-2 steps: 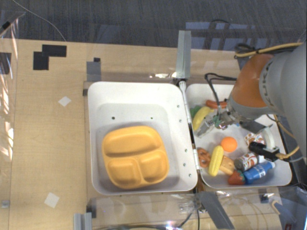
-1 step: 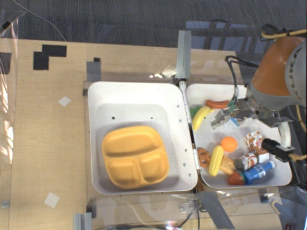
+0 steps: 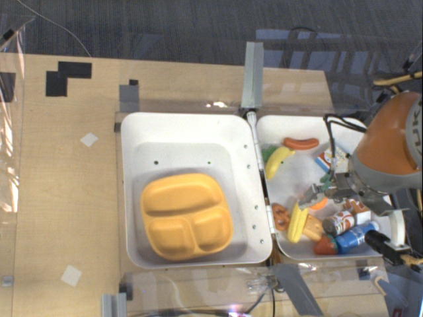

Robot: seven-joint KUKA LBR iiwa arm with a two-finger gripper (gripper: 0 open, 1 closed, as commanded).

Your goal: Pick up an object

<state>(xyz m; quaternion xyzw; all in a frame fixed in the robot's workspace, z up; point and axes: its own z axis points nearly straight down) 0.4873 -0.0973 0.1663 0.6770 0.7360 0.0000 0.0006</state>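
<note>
Toys crowd the right bin [image 3: 291,129], and the gripper [image 3: 316,195] hangs over their middle, its grey fingers reaching toward nine o'clock from the orange-banded arm [image 3: 396,144]. The fingers look slightly parted, with an orange carrot-like piece [image 3: 319,205] lying just at their tips; whether that piece sits between them or merely under them cannot be told. A corn cob [image 3: 298,224], yellow and ridged, lies just at seven o'clock from the claw, beside a knotted brown pretzel [image 3: 280,214]. At eleven o'clock, near the bin's far wall, rest a smooth yellow banana [image 3: 279,160] with a green piece [image 3: 268,154] touching it, and a red-orange sausage [image 3: 301,143]. At five o'clock sit a small can [image 3: 338,223], a blue bottle [image 3: 352,239] and a red fruit [image 3: 324,246], packed close together. The left bin [image 3: 185,127], shallow white plastic with rounded corners, bears a yellow compartment tray [image 3: 187,213].
</note>
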